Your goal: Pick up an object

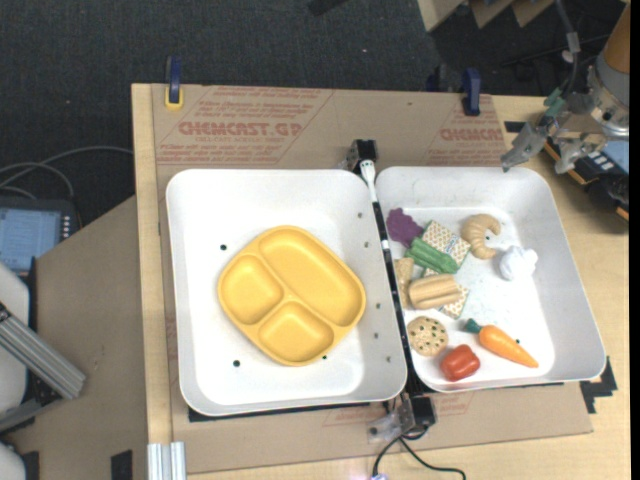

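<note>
Camera view, gripper raised over right bin's far corner

Bright even light, soft shadows, sharp

Two white bins sit side by side on the bench, the left bin and the right bin. The left one carries one yellow divided plate with three compartments. The right one carries a heap of toy food toward its left edge: one purple piece, one green pod, two checked crackers, one bread roll, one croissant, one white lump, one chocolate-chip cookie, one red tomato and one orange carrot. Two blue clamps grip the far edge of the board under the bins.
</note>
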You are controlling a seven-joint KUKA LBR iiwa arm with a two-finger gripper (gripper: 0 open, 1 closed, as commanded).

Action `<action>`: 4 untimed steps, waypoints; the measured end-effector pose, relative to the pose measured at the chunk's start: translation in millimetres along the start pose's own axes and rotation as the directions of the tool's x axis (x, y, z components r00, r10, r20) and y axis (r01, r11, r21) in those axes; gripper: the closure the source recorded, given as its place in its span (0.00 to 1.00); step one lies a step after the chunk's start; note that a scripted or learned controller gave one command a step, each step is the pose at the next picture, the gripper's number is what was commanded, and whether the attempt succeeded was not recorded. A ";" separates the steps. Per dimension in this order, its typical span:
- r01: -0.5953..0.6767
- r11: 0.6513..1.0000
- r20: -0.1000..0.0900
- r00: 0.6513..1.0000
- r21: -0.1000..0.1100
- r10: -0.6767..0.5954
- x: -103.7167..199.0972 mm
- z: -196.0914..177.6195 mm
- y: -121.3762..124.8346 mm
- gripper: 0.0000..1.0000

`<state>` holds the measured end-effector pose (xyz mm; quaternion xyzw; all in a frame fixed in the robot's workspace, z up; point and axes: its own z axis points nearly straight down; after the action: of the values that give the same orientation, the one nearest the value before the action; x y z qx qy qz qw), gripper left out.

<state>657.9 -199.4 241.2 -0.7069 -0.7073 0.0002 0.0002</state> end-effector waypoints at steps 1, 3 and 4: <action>0.001 1.000 0.001 1.000 -0.004 -0.001 -16.3 145.5 -38.2 0.00; 0.007 1.000 0.000 1.000 -0.009 -0.007 16.5 155.4 -1.8 0.00; 0.002 1.000 0.003 1.000 -0.009 -0.002 12.3 143.5 -4.1 1.00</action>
<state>653.8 -187.2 97.7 -0.7062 -0.7080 -0.0018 -0.0039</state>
